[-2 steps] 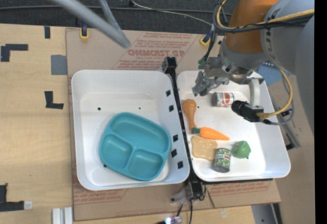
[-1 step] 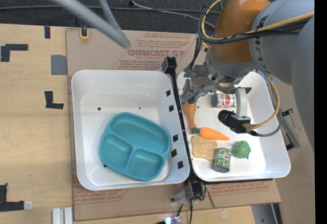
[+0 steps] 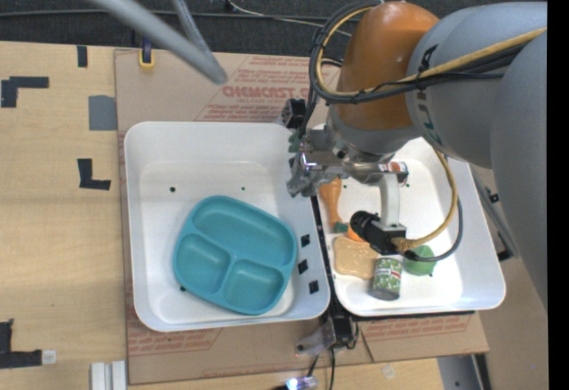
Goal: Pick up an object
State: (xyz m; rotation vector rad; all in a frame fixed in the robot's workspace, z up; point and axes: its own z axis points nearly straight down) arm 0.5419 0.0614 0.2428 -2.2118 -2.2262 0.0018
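My gripper (image 3: 307, 173) hangs over the left edge of the right bin (image 3: 462, 286), close to the wall shared with the left bin (image 3: 156, 166). An orange, carrot-like object (image 3: 331, 198) lies just right of and below the gripper, partly hidden by the wrist. Toward the front of the right bin, a tan bread-like piece (image 3: 352, 260) rests beside a small green can (image 3: 387, 278) and a green object (image 3: 423, 260). Nothing shows between the gripper's tips.
A blue divided plate (image 3: 235, 253) lies in the left bin. The arm's bulky grey and orange wrist (image 3: 391, 68) covers the back of the right bin. Cardboard (image 3: 258, 86) lies under both bins.
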